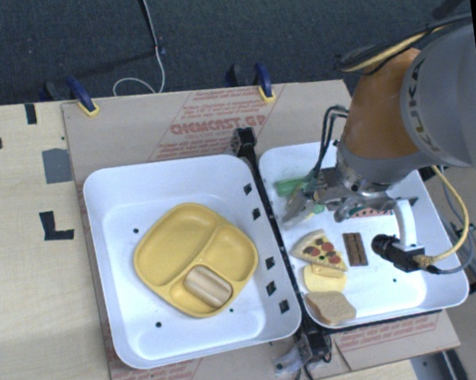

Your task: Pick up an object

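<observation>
A pale wood-grain table (24, 282) fills the left of the view, marked with a few black tape pieces and a grey square. On it lies a brown cardboard sheet (203, 124) with red printing, held at its far edge by two blue-and-yellow clamps (82, 98). Beyond the table, dark grey carpet (240, 11) runs across the top, with a black cable and a thin white cable trailing over it.

Two white bins sit side by side on the cardboard. The left bin (109, 202) holds a yellow divided plate (184, 244) with a tan bread roll (209, 286) in one compartment. The right bin (447, 288) holds toy food near its front left: a pizza slice (319, 250), a brown chocolate bar (355, 248) just beside it, a yellow cheese wedge (323, 280) and a slice of brown bread (332, 307). A green piece (290, 187) lies near the bin's far left.

The arm (402, 111) reaches in from the right, and its hand (309, 203) hangs low over the right bin between the green piece and the pizza slice; I cannot tell how it is set.
</observation>
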`<state>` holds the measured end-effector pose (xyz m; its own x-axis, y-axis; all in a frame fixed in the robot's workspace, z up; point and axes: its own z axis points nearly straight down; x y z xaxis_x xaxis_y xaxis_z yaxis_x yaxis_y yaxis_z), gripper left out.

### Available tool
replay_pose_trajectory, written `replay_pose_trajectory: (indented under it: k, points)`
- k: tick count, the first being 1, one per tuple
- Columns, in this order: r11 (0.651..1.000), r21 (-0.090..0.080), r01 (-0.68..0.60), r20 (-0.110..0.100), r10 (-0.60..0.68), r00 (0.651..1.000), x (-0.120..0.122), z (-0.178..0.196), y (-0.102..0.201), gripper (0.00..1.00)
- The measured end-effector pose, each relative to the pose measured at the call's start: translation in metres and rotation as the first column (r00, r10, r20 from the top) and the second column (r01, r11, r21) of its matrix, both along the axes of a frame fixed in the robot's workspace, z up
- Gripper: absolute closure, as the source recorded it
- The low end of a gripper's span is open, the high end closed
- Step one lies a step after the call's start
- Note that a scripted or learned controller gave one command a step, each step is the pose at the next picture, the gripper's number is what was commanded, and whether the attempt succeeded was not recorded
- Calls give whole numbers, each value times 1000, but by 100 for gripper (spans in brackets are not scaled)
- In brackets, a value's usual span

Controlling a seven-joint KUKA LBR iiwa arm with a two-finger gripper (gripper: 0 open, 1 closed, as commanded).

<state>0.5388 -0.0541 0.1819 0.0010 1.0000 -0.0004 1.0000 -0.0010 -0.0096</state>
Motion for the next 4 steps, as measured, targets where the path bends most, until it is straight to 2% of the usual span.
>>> replay_pose_trajectory:
  k: [1, 2, 4]
  points:
    - [1000, 0, -2, 9, 2, 1000, 5, -79, -43, 0]
    - [1000, 0, -2, 11, 2, 1000, -21, -97, -44, 0]
    - [1000, 1, -2, 8, 2, 1000, 1, -97, -51, 0]
